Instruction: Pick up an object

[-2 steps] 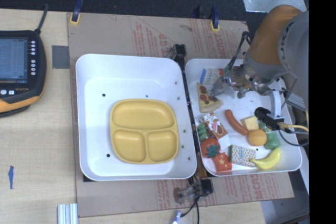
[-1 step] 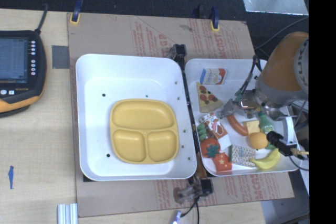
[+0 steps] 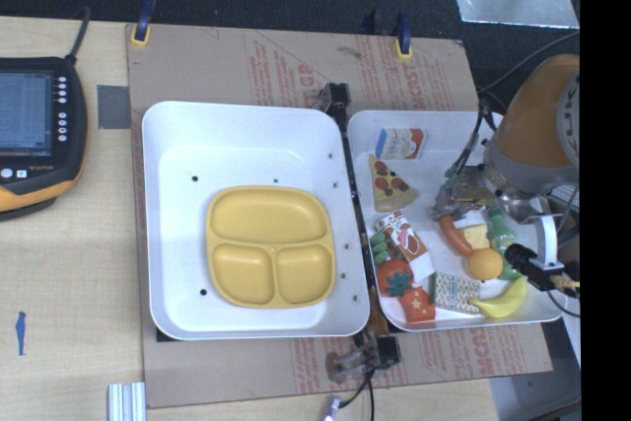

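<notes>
left bin (image 3: 168,212): open around tray (image 3: 270,245) | right bin (image 3: 414,128): toys crowded

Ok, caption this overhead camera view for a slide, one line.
Grey KUKA arm's gripper low in the right white bin of toy food, beside the left white bin holding a yellow divided plastic tray.

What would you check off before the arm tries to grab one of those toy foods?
1. Gripper above the right bin: ok.
2. Something beneath it to take: ok, the hot dog lies just below.
3. Fingers open or shut: cannot tell.
4. Nothing already held: cannot tell.
5. Room around the target: not ok, the orange and banana crowd close.
6. Yellow divided tray in the left bin holds nothing: ok.
</notes>
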Controlling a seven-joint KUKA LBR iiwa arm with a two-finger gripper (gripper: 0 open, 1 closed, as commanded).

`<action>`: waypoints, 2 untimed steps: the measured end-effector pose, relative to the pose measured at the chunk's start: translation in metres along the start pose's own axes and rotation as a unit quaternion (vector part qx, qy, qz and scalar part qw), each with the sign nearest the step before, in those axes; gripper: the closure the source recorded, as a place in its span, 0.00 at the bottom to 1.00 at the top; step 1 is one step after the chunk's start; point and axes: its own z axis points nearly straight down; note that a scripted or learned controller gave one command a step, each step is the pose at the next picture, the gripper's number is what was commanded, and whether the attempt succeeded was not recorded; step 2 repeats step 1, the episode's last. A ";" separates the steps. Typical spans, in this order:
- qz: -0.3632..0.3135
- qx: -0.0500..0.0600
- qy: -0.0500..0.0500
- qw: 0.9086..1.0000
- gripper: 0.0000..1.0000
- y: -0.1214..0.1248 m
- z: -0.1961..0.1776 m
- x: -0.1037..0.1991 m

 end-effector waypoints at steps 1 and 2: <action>0.001 -0.002 0.001 1.000 1.00 0.005 -0.091 0.101; 0.001 -0.002 0.001 1.000 1.00 0.005 -0.091 0.101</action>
